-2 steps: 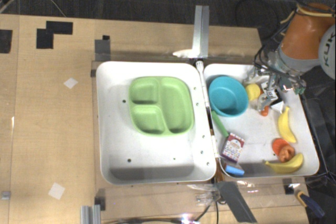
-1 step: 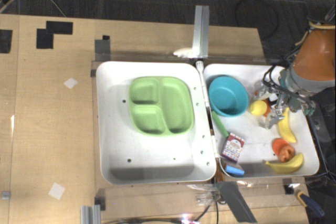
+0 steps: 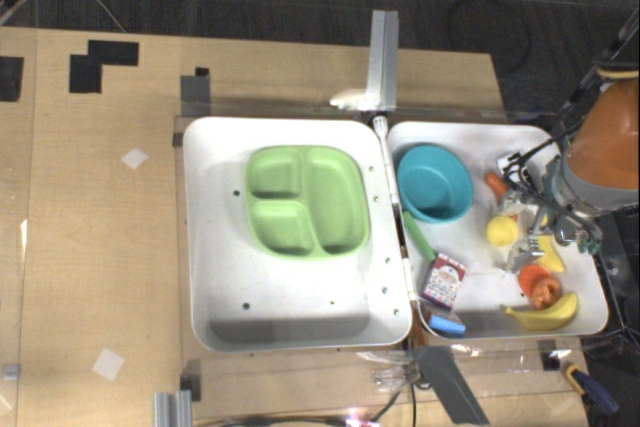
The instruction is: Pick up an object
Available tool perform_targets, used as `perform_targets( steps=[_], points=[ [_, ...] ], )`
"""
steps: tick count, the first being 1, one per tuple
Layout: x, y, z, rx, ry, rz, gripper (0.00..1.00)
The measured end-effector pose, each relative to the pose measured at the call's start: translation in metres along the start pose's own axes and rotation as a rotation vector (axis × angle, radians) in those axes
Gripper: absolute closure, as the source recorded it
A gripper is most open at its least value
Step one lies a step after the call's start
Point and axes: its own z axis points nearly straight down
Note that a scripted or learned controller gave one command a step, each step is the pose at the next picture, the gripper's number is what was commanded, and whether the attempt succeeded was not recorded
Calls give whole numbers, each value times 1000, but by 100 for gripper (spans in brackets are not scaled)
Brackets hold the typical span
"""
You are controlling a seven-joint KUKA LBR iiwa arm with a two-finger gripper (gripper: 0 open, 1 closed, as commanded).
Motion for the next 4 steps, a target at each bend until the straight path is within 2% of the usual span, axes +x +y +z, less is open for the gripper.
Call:
perform_targets(
  steps=[1,2,3,4],
  points=[
    [24,0,-1,1,-3,112,0],
    [51,35,-2,1,-5,102,0],
    [66,33,-3,2,-9,32,0],
    [68,61,-3,4,-8,-81,0]
  ],
)
